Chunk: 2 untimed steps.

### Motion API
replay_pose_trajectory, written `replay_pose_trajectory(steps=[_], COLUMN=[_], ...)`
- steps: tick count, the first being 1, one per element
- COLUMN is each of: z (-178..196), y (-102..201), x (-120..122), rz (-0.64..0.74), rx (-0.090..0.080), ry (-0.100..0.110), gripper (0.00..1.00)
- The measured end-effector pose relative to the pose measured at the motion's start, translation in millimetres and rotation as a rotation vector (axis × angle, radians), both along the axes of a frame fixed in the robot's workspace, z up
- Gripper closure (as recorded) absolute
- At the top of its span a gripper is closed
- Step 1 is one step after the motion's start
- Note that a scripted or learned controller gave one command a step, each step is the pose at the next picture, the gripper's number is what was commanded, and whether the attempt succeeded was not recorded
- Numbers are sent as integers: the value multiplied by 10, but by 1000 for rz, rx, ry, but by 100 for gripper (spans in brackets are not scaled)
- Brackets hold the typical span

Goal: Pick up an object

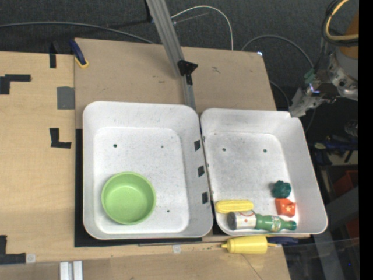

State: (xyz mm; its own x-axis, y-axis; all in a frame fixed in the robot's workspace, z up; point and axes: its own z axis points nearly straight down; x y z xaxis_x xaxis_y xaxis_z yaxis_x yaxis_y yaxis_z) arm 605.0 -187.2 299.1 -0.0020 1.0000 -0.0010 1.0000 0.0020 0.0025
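Gripper (pixel 298 105) parked beyond right bin's (pixel 303 136) far corner, opening unreadable; best drop straight onto lone green ball (pixel 281 188), avoiding bottle (pixel 262 221) clutter.

arm (pixel 344 45): cut off by right and top edges, blurred | gripper (pixel 300 102): fingers too blurred to read | small dark green object (pixel 281 188): shape unclear | small orange-red object (pixel 285 207): too small to identify | green bottle (pixel 262 221): label unreadable | yellow bottle (pixel 247 245): partly hidden under right bin (pixel 303 150) rim
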Motion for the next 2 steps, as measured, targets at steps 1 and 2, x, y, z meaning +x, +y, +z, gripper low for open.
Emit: replay_pose_trajectory(steps=[1, 2], z=[-207, -404], y=[547, 1067], x=[-78, -222], rz=[4, 4], rx=[2, 2], ry=[6, 7], gripper=[100, 100])
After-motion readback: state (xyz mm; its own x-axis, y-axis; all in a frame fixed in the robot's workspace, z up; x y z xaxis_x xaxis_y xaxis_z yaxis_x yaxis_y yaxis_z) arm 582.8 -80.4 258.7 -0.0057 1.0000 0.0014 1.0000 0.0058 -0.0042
